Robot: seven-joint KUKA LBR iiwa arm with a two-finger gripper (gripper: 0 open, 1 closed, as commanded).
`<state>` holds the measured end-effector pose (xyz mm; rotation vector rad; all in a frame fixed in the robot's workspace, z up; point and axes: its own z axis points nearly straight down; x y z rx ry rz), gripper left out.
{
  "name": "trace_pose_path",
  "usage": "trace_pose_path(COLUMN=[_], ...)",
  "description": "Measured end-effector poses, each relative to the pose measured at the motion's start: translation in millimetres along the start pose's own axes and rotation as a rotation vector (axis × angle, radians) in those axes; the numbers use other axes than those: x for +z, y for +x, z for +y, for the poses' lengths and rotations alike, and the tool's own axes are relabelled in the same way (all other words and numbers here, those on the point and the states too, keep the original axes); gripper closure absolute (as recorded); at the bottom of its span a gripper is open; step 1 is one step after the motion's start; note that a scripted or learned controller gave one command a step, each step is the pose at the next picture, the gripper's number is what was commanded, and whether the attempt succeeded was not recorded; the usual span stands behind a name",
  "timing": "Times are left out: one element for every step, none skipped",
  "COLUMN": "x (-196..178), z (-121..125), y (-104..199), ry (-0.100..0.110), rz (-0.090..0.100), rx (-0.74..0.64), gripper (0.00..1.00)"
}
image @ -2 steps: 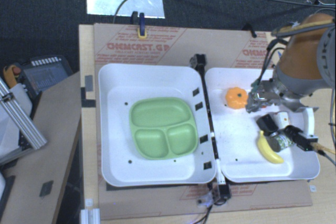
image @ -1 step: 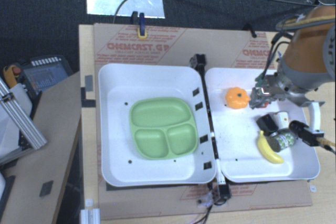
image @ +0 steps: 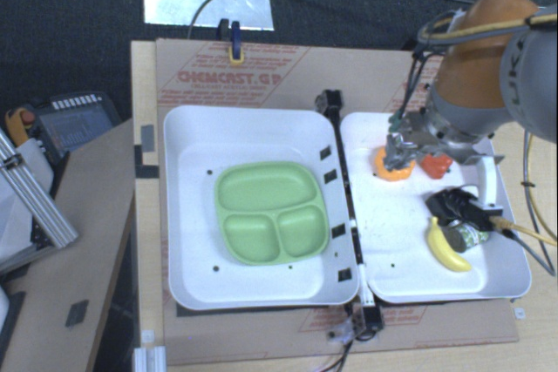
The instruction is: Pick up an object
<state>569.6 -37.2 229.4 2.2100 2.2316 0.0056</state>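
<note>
Small round orange object [image: 393,169] lies in the right white bin [image: 514,274], directly beneath the gripper [image: 399,154]; grip state cannot be determined.

One fixed camera here, up above the bench [image: 288,65], looking down at a slant from a middling distance. Both white bins sit in frame, the left bin [image: 187,213] and right bin [image: 506,274], with the arm [image: 488,57] reaching in from the right.
</note>
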Motion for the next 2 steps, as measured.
trace_pose_path(x=[-9, -8], z=[8, 10], y=[55, 107], ry=[0.001, 0.001], rz=[0.001, 0.000], rx=[-0.001, 0.000], gripper=[1.00, 1.00])
